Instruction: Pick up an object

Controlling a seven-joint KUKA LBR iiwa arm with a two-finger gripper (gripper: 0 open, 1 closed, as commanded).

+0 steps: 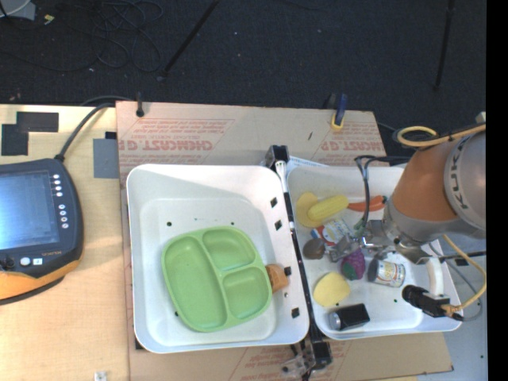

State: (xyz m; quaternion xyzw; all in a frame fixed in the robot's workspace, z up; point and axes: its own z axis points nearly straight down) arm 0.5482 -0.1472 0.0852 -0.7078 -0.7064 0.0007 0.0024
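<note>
Where objects crowd, gripper tips indistinct.

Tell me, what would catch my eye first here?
Probably the bright green tray, lying alone in the left bin with a small orange thing at its right edge. Next, the grey and orange arm reaching over the right bin, which is crowded with small things, among them a yellow banana and a lemon.

The divided tray lies in the left bin. The right bin beside it holds a cluster of small objects. A handheld screen unit sits on the bench, far left.
</note>
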